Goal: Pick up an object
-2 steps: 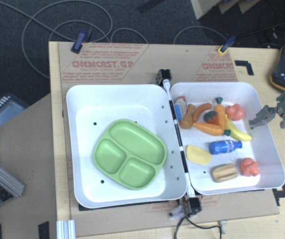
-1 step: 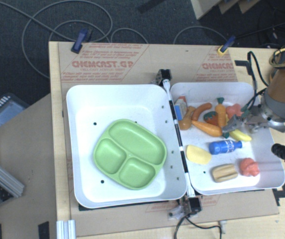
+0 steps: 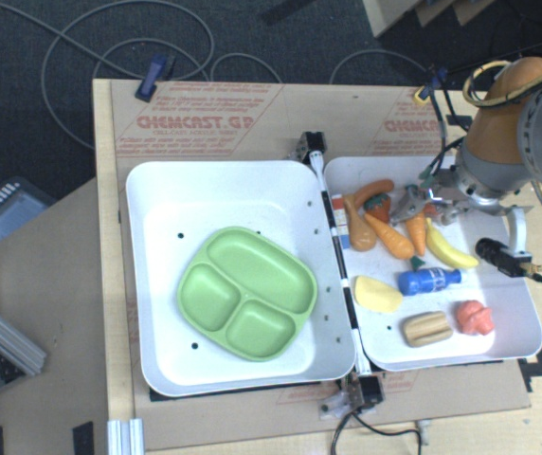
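Over in the right bin (image 3: 527, 335), up near its far end, we see the gripper (image 3: 421, 207) down low among a tight bunch of toy food. Closest to it sits an orange carrot (image 3: 390, 236), lying at a slant, with a second orange piece (image 3: 417, 233) just beside it and a reddish sausage shape (image 3: 373, 192) behind. A brownish lump (image 3: 360, 234) touches the carrot's left side, and a yellow banana (image 3: 449, 250) lies just to the right of the bunch. Whether anything sits between the jaws we cannot tell; the metal parts blur into the clutter, and how they stand is not clear from up here.

Further toward us, well apart from the gripper, we find a blue bottle (image 3: 428, 280), a pale yellow wedge (image 3: 377, 294), a tan bread roll (image 3: 426, 328) and a pink-red lump (image 3: 474, 318). Across the divider, the left bin (image 3: 153, 207) carries a green divided plate (image 3: 246, 293).

We judge this to be the reaching or closing step: the arm (image 3: 498, 131) is down at the pile but nothing is lifted. The next move calls for a firm close on one piece, likely the carrot, then a straight rise. Crowded neighbours could foul the grasp or get dragged along.
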You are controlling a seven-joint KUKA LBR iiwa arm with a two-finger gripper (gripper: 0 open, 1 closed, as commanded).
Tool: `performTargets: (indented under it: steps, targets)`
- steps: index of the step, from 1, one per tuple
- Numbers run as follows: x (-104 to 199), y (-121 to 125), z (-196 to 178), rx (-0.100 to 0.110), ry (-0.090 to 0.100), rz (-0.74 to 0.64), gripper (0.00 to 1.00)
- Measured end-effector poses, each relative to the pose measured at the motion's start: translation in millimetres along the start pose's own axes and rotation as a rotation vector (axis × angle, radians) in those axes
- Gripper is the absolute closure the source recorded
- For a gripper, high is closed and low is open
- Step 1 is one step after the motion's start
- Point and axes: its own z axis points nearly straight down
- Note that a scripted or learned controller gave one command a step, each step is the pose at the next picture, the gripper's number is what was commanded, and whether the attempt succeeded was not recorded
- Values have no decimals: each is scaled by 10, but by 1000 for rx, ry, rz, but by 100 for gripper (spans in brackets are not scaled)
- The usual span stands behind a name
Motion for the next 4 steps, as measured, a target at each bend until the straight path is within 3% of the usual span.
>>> performTargets:
  steps: [1, 2, 3, 4]
  targets:
    - [149, -440, 1, 1, 0, 2, 0]
    - [148, -435, -101, -2, -1, 2, 100]
    - [158, -899, -750, 0, 0, 2, 100]
    - [161, -901, -746, 1, 0, 2, 0]
